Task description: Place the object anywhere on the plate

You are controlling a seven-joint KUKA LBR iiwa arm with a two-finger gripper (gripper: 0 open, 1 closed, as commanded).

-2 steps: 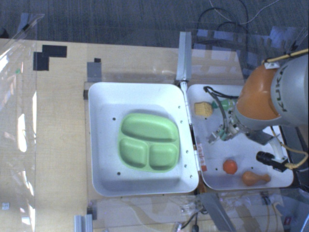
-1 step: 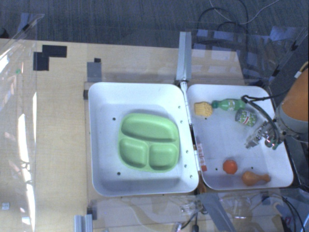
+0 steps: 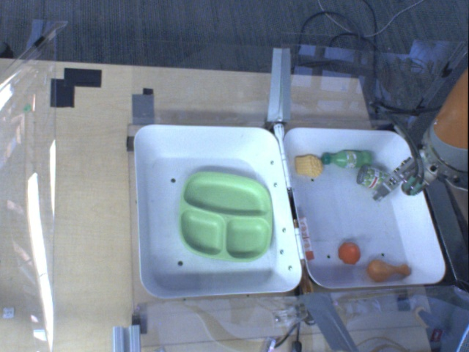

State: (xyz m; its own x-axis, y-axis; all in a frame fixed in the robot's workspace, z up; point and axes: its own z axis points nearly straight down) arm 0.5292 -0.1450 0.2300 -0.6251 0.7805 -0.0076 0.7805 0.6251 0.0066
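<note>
Right bin (image 3: 429,229): pincer (image 3: 384,185) clamps small can (image 3: 368,175), green plate (image 3: 226,215) well apart.

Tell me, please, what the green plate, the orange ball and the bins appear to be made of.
The green plate looks like moulded plastic: one even colour, rounded compartment walls, a soft sheen. The orange ball seems smooth plastic or rubber, perhaps toy fruit; it is too small to tell which. The left bin and right bin look like thin, formed white plastic, with rounded corners and a matte finish.

The arm (image 3: 453,127) is cut off by the right edge.
</note>
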